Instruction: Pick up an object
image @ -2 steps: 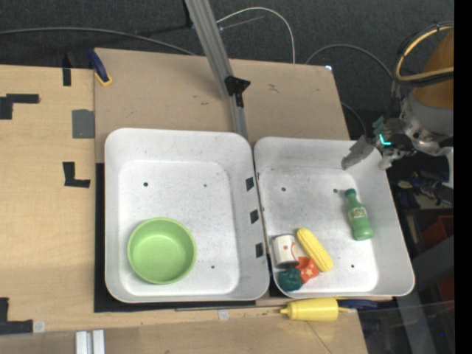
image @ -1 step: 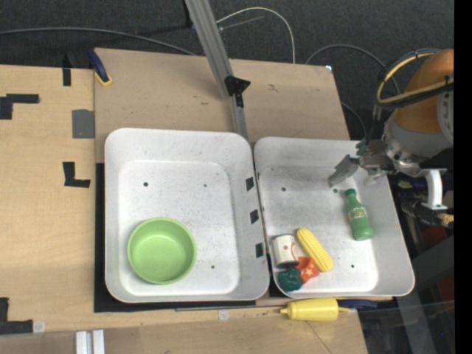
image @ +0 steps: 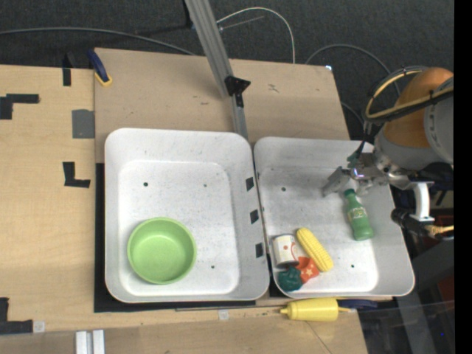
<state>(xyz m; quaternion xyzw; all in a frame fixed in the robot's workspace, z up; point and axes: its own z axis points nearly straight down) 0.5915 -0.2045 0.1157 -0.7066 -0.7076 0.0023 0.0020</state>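
Labels came first: the green bottle (image: 359,217) in the right bin (image: 295,164) carried a pale label around its middle, and the small can (image: 284,249) lying near the bin's front had a printed wrapper, but the writing on both was too small to read. Beside the can lay a yellow corn cob (image: 315,249), with a red and teal toy (image: 297,274) just in front of it, its shape hard to make out. The yellow mustard bottle (image: 313,310) rested on the worktop (image: 44,220) just outside the right bin's front rim. The arm's body was cut off at the frame's right side. The end effector (image: 341,180) hung low over the right bin, its dark fingers spread apart, pinching nothing; its lower fingertip was just beside the green bottle's cap, and contact could not be judged. The left bin (image: 177,150) held a green bowl (image: 161,250) in its front left corner.
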